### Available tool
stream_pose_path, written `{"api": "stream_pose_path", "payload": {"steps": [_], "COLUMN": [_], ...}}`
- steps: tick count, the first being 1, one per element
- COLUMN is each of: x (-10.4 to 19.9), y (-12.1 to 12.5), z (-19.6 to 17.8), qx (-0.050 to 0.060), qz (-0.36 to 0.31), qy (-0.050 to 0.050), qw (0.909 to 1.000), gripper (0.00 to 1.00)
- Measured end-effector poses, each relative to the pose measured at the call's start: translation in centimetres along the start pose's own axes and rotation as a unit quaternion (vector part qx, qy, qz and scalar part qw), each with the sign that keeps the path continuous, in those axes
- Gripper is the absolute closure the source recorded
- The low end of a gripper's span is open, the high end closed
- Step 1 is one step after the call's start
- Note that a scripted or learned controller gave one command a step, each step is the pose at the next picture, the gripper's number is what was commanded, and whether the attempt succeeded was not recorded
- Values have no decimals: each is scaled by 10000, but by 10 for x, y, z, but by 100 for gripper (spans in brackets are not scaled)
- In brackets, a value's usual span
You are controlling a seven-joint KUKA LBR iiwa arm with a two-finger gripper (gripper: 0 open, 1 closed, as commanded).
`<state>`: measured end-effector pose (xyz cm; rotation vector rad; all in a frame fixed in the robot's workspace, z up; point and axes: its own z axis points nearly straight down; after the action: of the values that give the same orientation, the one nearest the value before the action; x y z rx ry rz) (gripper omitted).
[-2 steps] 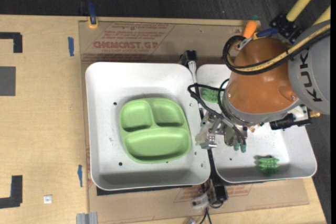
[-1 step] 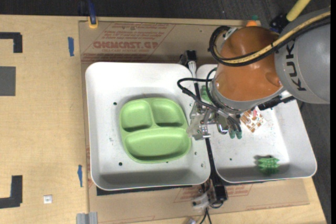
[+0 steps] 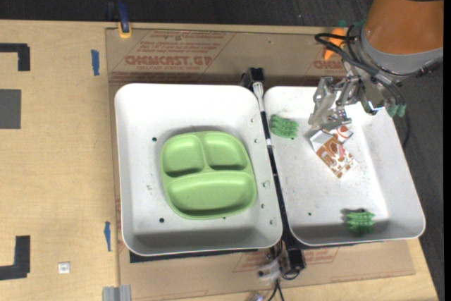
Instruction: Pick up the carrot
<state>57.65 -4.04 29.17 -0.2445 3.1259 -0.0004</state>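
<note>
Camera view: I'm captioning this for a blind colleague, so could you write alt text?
The gripper hangs over the right white bin, just above an orange-and-white packet, with two small green items nearby. The left white bin holds a green divided plate.

The cardboard-topped bench bears two white bins, left and right, side by side.

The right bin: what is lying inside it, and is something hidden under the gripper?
In the right bin lie two green toys and an orange-and-white packet. The gripper hangs over the packet's upper end, so anything directly beneath it is covered.
</note>
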Motion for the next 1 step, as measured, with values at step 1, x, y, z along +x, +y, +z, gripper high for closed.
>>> {"api": "stream_pose_path", "payload": {"steps": [1], "x": [9], "y": [97], "z": [51], "qx": [-9], "qz": [501], "qy": [16], "qw": [9987], "gripper": [100]}}
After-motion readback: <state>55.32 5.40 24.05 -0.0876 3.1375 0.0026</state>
